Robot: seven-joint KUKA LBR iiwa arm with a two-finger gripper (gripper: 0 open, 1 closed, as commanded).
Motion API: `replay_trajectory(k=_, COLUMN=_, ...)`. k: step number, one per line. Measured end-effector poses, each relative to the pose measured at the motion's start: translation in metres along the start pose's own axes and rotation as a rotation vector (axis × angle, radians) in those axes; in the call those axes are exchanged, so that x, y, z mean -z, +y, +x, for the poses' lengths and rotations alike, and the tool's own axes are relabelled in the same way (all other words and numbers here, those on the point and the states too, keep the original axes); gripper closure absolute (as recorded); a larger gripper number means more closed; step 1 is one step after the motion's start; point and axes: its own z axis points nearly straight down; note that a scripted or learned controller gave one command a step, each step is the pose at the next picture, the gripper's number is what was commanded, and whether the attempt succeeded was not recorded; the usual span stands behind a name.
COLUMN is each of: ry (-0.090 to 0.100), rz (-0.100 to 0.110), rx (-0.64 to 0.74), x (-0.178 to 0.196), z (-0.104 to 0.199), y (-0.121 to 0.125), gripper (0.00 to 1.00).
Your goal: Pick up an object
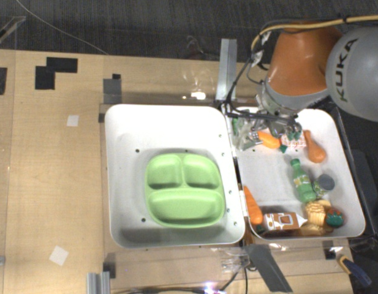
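My hand [271,130] is down in the upper left of the right shallow white bin [351,216], over a small orange carrot-shaped toy [269,141] just beside a red-and-white packet [291,142]; I cannot tell how far open it is or if it has anything. Looks like the reach/grasp step, nothing visibly picked. Next move calls for closing on the carrot toy and lifting straight up; other candidates sit lower right: green plastic bottle [302,182], brown carton [282,222], long orange carrot [253,206]. Green divided plate [184,188] sits in the left bin [124,164].
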Motion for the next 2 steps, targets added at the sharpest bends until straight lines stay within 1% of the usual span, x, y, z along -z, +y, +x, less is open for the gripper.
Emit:
replay_trajectory(k=1, ry=-0.022, rz=0.01, rx=-0.084, x=0.089, z=-0.026, y=-0.056, gripper=1.0)
replay_trajectory(k=2, ry=-0.03, rz=0.01, rx=-0.079, x=0.1, z=-0.028, y=-0.053, gripper=1.0)
